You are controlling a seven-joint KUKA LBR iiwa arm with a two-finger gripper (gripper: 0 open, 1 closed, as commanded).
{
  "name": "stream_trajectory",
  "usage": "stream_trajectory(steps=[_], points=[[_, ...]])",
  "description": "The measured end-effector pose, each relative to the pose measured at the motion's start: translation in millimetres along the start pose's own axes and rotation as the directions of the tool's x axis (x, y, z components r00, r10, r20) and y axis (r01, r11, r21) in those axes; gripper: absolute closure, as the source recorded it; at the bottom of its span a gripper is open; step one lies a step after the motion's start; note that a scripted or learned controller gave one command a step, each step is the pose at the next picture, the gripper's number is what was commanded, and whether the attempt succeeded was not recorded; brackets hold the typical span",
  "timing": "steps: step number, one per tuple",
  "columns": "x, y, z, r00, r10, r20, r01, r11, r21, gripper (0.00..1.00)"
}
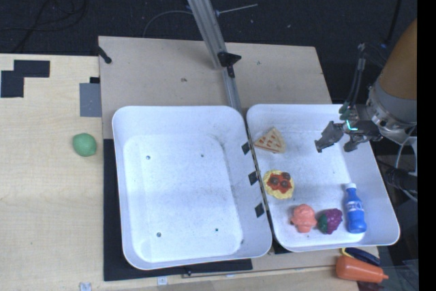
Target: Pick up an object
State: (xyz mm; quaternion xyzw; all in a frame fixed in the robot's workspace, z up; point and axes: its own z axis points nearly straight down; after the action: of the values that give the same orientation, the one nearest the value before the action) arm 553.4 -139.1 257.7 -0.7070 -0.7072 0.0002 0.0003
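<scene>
1. Camera view, the arm: your grey arm reaches in from the right, and its gripper [338, 138] hangs over the upper right part of the right bin [313, 112]. Its two dark fingers stand spread with nothing between them, so the tool is released and carries nothing. It sits above bare bin floor, apart from every object, which reads as a pose before a descent rather than a grasp.

2. Camera view, the candidates: everything you could pick lies in the right bin. The waffle-patterned wedge [270, 141] lies near the bin's left wall, on its own. Below it sits the yellow pastry with red topping [278, 184], also apart from the rest.

3. Camera view, the crowded corner: along the near edge, the pink toy [303, 217], the purple grapes [330, 220] and the blue bottle [353, 208] lie in a row. The pink toy and grapes look to be touching, with the bottle just beside, so a grasp there would likely disturb neighbours.

4. Camera view, the surroundings: the left bin [177, 187] holds no candidates. A green ball [85, 144] rests on the bench left of both bins, and an orange object [360, 270] lies outside the right bin's near rim, both poorly placed for a pick.

5. Judgement: the isolated wedge or pastry looks your easier target.
</scene>
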Motion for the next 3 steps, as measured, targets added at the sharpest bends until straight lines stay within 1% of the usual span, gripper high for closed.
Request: stream_trajectory(steps=[1, 2, 3], points=[[0, 0, 0, 1.0, 0.0, 0.0, 0.0, 1.0, 0.0, 0.0], [9, -5, 49, 1.0, 0.0, 0.0, 0.0, 1.0, 0.003, 0.0], [2, -4, 95, 1.0, 0.0, 0.0, 0.0, 1.0, 0.004, 0.0]])
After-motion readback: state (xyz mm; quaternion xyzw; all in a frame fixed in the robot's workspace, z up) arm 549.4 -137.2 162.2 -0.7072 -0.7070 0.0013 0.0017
